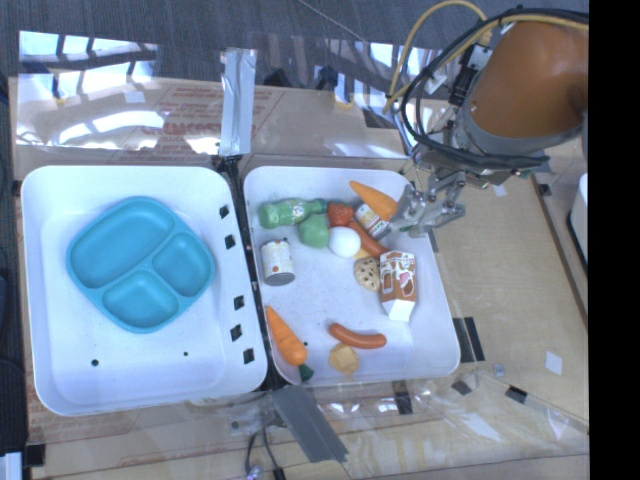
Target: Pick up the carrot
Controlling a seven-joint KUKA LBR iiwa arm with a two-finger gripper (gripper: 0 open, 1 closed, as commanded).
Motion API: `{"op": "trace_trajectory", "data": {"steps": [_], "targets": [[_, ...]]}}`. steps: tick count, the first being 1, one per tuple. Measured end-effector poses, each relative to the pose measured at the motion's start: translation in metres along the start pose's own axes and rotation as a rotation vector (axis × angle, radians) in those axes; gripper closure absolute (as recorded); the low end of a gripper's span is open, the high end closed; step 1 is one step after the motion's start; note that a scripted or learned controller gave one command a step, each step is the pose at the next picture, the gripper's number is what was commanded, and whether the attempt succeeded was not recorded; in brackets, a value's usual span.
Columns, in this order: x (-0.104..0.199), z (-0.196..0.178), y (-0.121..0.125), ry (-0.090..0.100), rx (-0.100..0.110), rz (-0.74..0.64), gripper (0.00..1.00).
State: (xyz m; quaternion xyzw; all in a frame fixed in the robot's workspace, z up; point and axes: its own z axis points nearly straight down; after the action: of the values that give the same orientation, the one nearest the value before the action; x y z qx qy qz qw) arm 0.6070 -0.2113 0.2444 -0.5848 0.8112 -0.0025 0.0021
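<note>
On my feed: two white bins side by side on the bench. The left bin (pixel 60 368) carries a blue divided plate (pixel 140 262) toward its back left. The right bin (pixel 440 338) carries the toy food. I log one carrot (pixel 286 339) lying against the bin's left wall near the front left corner, green stub pointing to the front edge; a second carrot-like piece (pixel 372 197) lies by the back right corner. Also listed: a green bottle (pixel 284 212) along the back, a white egg (pixel 344 241), a small can (pixel 277 261), a cookie (pixel 366 273), a carton (pixel 398 280) near the right wall, a sausage (pixel 358 337) toward the front. The gripper (pixel 428 208) hangs at the bin's back right corner, just beside the second carrot-like piece; whether it is wide or narrow I cannot tell.
</note>
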Motion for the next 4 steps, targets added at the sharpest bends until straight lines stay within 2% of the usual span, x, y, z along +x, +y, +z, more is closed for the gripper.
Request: {"op": "trace_trajectory", "data": {"steps": [1, 2, 3, 4], "targets": [[-0.031, 0.048, 0.072, 0.0, -0.01, 0.203, 1.0], [-0.036, 0.154, 0.054, 0.001, -0.009, 0.543, 1.0], [-0.036, 0.153, 0.054, 0.001, -0.008, 0.543, 0.0], [-0.038, 0.143, 0.053, -0.001, -0.008, 0.538, 1.0]]}}
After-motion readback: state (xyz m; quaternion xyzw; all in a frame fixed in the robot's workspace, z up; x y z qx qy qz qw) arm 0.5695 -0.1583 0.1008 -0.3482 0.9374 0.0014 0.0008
